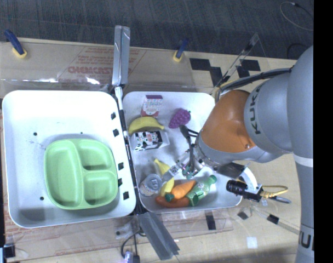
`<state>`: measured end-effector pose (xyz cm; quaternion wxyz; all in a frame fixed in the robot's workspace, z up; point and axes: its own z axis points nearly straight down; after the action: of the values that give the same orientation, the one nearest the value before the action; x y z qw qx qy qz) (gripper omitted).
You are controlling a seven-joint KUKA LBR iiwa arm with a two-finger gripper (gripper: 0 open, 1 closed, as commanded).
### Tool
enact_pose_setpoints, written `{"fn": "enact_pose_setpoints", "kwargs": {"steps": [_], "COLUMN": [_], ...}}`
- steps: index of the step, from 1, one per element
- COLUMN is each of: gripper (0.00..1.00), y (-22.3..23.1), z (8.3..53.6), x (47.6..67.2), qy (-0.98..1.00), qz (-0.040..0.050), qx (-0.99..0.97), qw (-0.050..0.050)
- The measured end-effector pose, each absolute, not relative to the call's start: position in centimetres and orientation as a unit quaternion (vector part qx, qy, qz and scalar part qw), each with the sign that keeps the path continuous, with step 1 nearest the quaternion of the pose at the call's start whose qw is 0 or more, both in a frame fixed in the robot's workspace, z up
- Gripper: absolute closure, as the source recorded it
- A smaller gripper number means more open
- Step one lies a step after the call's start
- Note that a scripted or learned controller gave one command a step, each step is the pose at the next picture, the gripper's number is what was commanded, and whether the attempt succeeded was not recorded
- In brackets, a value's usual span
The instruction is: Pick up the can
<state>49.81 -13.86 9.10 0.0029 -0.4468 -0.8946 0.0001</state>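
Observation:
The can is a small silver one, lying near the front left corner of the right bin. A yellow piece touches its right side. My gripper hangs low over the middle of that bin, below the orange wrist band. It is to the right of the can and slightly behind it, just above a carrot and a green bottle. The wrist hides much of the gripper.
The right bin also holds a banana, purple grapes, a pink carton, a black-and-white box and a yellow wedge. A green divided tray sits in the left bin.

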Motion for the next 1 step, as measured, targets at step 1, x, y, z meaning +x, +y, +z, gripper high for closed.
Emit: {"fn": "enact_pose_setpoints", "kwargs": {"steps": [1], "gripper": [0.00], "y": [-3.37], "z": [19.23], "x": [57.03], "qy": [-0.883], "qz": [-0.0001], "qx": [-0.470], "qw": [0.000]}}
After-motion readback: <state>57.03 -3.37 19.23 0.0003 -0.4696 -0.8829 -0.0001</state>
